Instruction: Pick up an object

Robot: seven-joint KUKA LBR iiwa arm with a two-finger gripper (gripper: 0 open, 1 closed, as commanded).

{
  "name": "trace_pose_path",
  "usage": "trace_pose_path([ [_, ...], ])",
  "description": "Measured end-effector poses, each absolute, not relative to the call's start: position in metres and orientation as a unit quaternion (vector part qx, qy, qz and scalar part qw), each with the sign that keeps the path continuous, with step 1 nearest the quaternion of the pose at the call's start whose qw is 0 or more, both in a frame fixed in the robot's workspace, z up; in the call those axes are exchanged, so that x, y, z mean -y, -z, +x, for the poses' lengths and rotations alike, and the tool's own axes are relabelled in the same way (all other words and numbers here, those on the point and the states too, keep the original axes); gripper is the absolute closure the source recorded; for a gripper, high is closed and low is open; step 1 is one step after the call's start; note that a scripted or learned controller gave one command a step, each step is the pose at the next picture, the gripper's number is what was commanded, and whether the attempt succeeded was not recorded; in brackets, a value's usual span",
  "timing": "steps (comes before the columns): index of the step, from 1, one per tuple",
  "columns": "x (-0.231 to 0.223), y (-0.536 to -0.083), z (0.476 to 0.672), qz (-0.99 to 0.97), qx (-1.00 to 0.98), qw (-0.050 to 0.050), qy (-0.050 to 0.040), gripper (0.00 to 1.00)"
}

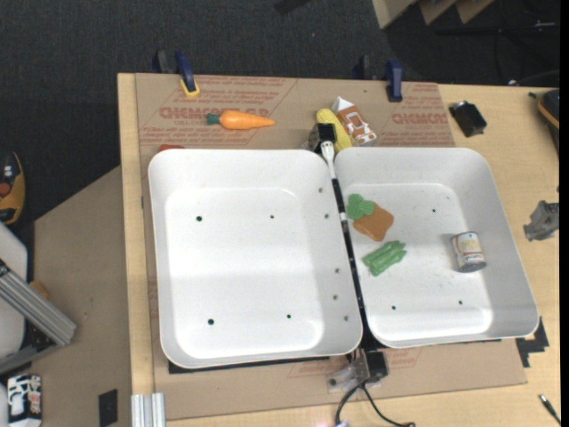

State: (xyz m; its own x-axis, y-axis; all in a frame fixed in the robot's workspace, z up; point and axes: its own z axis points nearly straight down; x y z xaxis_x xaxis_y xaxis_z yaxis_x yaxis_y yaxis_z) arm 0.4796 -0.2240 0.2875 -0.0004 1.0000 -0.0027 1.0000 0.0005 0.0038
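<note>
Objects to pick lie in the right bin (498, 314); the left bin (240, 238) sits beside it. A brown chunk (374, 224) touches a green leaf piece (358, 206) close to the shared wall, so a grab there could catch both or strike the rim. A flat green piece (385, 257) may be too low to catch. The small can (468, 250) lies apart and might roll. I cannot tell the gripper's state. Under the bins, a clamped brown board (267, 105) holds a stray toy carrot (242, 121); dark carpet lies beyond.
</note>
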Motion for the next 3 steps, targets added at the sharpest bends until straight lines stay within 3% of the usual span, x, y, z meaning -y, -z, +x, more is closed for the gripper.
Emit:
trace_pose_path([
  [1,0.224,-0.287,0.503,0.707,-0.708,0.002,-0.0003,1.00],
  [2,0.205,-0.246,0.478,0.707,-0.707,-0.002,0.0004,1.00],
  [3,0.225,-0.246,0.511,0.707,-0.707,0.003,-0.0003,1.00],
])
